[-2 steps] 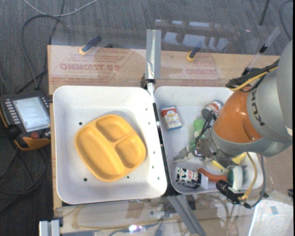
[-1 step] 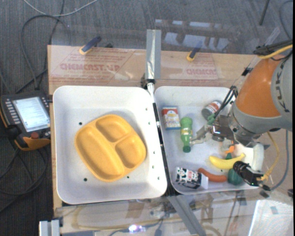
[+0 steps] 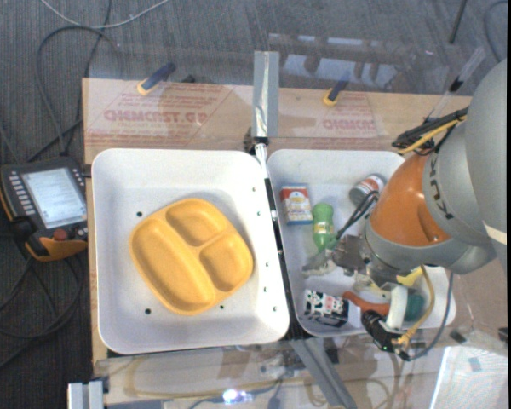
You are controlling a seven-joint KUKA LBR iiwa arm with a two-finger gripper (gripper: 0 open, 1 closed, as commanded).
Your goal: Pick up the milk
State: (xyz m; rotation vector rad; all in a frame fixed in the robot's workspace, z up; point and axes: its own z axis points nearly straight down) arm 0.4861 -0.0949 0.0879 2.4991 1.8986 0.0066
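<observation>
The milk (image 3: 325,307) is a small carton with a black-and-white cow pattern. It lies on its side at the front of the right bin (image 3: 281,254), close to the front wall. My gripper (image 3: 339,259) hangs over the middle of that bin, just behind the milk and next to a green bottle (image 3: 324,225). The orange wrist band (image 3: 404,216) and the grey arm cover the bin's right half. Nothing shows as held in the gripper.
In the right bin are also a red-and-blue carton (image 3: 296,204), a can (image 3: 368,186), an orange item (image 3: 358,299) and a teal item (image 3: 414,305). The left bin (image 3: 111,254) bears a yellow divided plate (image 3: 192,254). A pendant (image 3: 47,198) lies on the floor to the left.
</observation>
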